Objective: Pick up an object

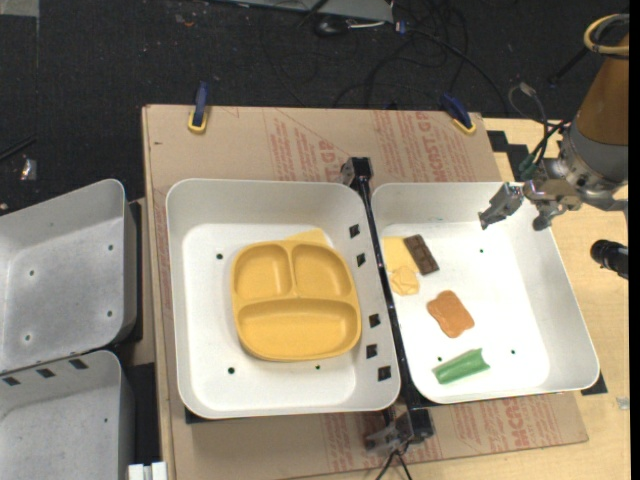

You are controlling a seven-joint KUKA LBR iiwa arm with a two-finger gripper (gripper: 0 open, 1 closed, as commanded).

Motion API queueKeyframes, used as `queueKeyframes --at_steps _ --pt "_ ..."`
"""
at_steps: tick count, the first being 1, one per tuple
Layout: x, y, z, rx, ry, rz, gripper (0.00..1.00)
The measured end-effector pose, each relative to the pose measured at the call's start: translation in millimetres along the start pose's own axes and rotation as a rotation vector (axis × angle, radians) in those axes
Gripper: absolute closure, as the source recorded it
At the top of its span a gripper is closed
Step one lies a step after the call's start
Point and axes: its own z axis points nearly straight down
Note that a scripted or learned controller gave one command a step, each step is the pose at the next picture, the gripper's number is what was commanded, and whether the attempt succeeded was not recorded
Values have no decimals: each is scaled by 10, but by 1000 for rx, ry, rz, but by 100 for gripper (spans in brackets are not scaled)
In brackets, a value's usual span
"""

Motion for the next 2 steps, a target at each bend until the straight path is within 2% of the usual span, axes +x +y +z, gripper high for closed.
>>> queueKeyframes --at_steps 1,2 --pt "-51 -8 617 3 1 2 0" --pt "26 -80 1109 4 2 2 0"
